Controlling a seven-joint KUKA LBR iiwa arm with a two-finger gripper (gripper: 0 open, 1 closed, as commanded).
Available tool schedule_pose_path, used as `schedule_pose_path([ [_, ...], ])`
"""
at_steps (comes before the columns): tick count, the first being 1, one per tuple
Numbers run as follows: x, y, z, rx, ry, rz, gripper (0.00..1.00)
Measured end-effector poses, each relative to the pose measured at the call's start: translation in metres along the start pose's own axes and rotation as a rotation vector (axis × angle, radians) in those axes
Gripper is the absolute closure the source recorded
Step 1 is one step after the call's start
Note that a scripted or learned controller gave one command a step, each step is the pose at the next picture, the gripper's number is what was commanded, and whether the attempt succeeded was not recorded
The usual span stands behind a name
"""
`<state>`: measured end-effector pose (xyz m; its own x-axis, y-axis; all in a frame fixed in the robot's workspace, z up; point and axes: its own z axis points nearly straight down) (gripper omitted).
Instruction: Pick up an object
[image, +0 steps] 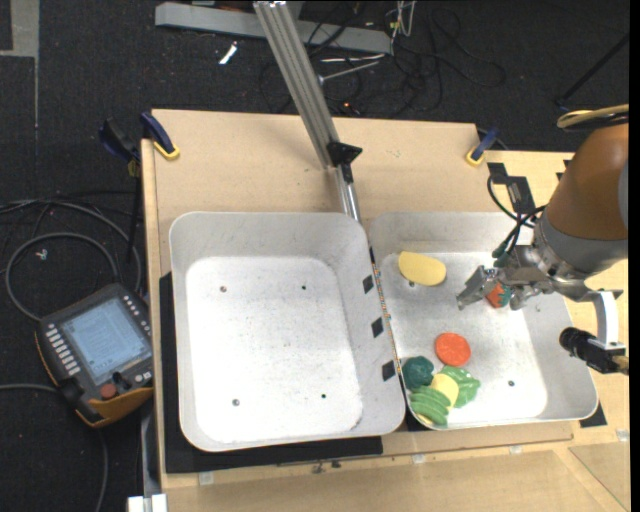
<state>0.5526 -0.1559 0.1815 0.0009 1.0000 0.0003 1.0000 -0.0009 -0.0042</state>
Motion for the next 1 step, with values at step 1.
schedule_pose_path([
  [1, -0.0012, -0.0037, 0.0439, 0.001, 0.0, 0.0, 0.0],
])
